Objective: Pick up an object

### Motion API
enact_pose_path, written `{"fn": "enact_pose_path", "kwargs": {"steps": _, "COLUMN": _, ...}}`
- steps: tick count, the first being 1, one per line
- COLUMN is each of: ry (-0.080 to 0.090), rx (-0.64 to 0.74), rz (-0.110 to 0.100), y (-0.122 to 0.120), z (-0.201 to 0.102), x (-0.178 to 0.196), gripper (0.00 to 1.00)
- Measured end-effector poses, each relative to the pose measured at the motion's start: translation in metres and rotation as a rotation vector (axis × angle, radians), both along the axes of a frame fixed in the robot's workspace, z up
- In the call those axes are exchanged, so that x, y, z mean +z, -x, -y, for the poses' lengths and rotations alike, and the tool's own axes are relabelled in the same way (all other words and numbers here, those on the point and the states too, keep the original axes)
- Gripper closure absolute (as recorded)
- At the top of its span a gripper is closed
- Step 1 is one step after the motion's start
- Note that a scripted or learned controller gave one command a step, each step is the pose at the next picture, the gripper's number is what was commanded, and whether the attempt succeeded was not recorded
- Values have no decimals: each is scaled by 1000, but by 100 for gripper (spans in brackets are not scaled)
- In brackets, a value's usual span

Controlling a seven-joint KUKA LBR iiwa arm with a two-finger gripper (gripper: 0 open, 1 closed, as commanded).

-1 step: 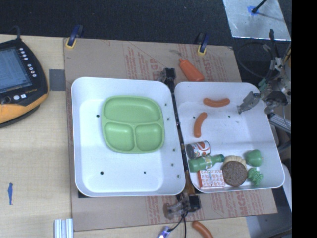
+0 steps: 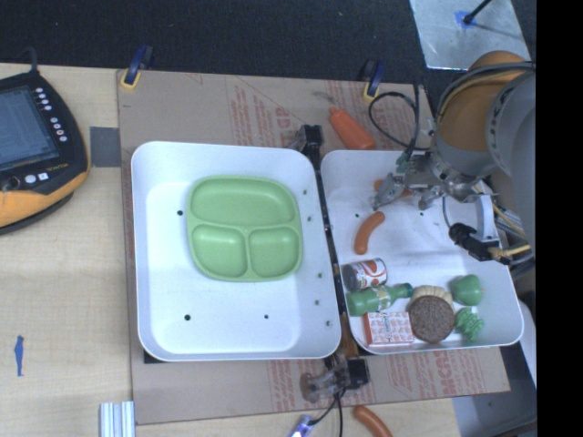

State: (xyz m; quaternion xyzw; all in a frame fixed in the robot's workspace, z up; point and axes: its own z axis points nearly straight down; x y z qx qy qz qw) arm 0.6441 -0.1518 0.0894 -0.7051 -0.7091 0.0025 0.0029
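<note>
You see the pincer (image 2: 393, 188) low in the right bin (image 2: 412, 244), just above the sausage (image 2: 367, 231); whether it is open or closed, you cannot tell.

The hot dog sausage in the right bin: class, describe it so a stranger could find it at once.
Start at the right bin, the white one beside the bin holding the green divided plate. In its upper middle, just below the hand, lies the sausage, apart from the cluster along the bottom edge. It is the only long, orange-red, slightly curved item there.
</note>
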Motion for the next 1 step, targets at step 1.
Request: {"fn": "enact_pose_path", "kwargs": {"steps": 1, "ry": 1, "rx": -2, "rz": 7, "y": -12, "z": -3, "x": 3, "gripper": 0}}
